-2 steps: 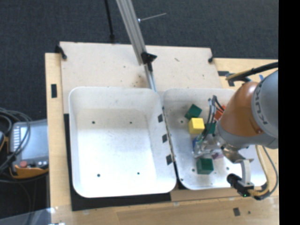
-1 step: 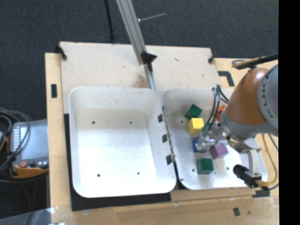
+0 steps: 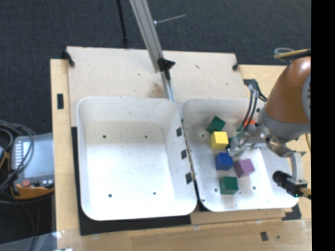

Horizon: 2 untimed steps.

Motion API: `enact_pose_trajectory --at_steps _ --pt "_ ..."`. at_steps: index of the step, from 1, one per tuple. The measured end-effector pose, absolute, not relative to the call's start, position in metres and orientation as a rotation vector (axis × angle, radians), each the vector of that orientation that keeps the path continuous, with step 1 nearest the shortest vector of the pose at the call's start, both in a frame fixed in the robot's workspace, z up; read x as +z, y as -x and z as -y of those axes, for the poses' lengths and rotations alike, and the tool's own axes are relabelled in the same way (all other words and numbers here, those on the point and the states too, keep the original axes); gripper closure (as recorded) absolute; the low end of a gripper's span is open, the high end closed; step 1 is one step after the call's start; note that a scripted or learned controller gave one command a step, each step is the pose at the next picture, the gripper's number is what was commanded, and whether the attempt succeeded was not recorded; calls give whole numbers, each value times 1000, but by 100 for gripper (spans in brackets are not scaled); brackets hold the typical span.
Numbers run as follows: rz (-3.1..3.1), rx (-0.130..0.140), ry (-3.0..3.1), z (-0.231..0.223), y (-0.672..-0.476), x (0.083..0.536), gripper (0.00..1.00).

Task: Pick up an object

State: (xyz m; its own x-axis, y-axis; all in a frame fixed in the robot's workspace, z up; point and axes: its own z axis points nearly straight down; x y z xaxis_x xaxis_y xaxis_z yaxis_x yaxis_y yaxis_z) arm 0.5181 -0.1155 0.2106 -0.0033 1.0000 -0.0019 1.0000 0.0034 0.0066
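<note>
Standing at the near edge of the worktop [image 3: 157, 234], the closest thing I meet is the lower rim of the two white bins. The left bin [image 3: 131, 156] has nothing in it that I can make out beyond a few dark specks. The right bin [image 3: 209, 203] holds all the blocks.

Nearest me in that bin is a dark green block [image 3: 229, 184]. Just beyond it, toward one o'clock, lies a purple block [image 3: 244, 167], and beside that, toward ten o'clock from the green one, a blue block [image 3: 224, 161]. Farther back sits a yellow block [image 3: 220, 139], touching or nearly touching the blue one, and past it, at twelve o'clock, a second green block [image 3: 215, 124] turned at an angle.

The arm [image 3: 288, 103] comes in from three o'clock, and the jaws [image 3: 236, 149] hang low over the middle of the cluster. I cannot tell whether they are apart or together; they are too small and cluttered with cables.

What the coming move seems to turn on: the blue block lies just at seven o'clock from the jaws and the yellow at ten o'clock, both very near, the purple close at five o'clock. The blocks are cubes, so no long axis matters much; I'd judge blue or yellow the likeliest target.

Beyond the bins a slanted metal post [image 3: 149, 30] rises.
</note>
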Motion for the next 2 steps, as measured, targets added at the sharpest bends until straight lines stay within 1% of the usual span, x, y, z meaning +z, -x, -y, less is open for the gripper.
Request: enact_pose_trajectory --at_steps 1,2 --pt "-2223 5 -2212 117 -520 244 100" --pt "-2230 4 -2213 61 -536 246 100"
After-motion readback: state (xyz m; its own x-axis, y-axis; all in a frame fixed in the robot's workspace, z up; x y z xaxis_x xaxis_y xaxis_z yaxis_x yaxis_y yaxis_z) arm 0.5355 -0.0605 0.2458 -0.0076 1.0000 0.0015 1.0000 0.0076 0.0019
